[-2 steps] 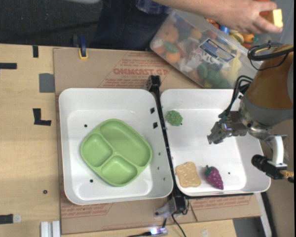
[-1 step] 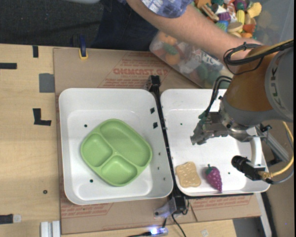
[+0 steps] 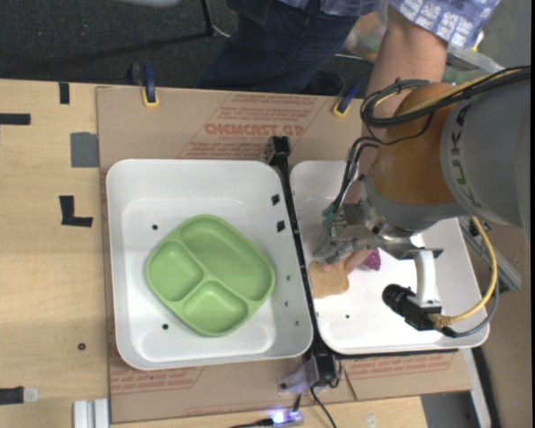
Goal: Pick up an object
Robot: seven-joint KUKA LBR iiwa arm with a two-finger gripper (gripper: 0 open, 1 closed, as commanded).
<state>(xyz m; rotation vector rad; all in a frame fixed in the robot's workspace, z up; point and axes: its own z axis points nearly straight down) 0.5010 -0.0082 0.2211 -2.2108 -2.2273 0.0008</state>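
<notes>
A tan, flat piece point(image 3: 328, 279) lies in the right bin point(image 3: 374, 328), at about nine o'clock on the bin's floor and hard against the divider between the two bins. Just beside it, toward three o'clock, a small magenta thing point(image 3: 371, 259) peeps out from under the arm. The tan piece looks light and soft, perhaps spongy, so it should give under a squeeze; its narrow edges seem the best place to take hold, since the face lies flat on the bin floor. The end effector point(image 3: 346, 239) hangs right above the tan piece's upper edge, at or near touching; whether it is apart or together cannot be told, and nothing can be seen held in it. The grey arm point(image 3: 468, 150) with its orange band reaches in from three o'clock, cables looping over it. In the left bin point(image 3: 125, 194) rests a green divided plate point(image 3: 209, 275), well apart from the action. Both bins sit on the tabletop point(image 3: 36, 266).
</notes>
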